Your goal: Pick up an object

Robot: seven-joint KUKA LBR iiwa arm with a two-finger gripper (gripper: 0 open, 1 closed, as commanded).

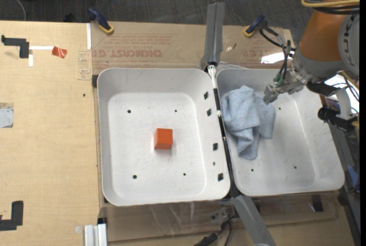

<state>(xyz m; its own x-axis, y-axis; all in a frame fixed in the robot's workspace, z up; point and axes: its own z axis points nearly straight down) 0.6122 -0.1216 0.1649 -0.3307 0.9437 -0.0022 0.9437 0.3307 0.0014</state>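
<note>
- Landmark: divider between the two white bins.
- Left bin: orange-red cube sits on the floor, left of the divider, near the bin's middle, apart from the walls.
- Right bin: crumpled pale blue cloth lies just right of the divider, against that bin's left side.
- Gripper: at the cloth's upper right edge, further from the divider; arm enters from the right.
- Finger state: cannot tell, too small and blurred.
</note>
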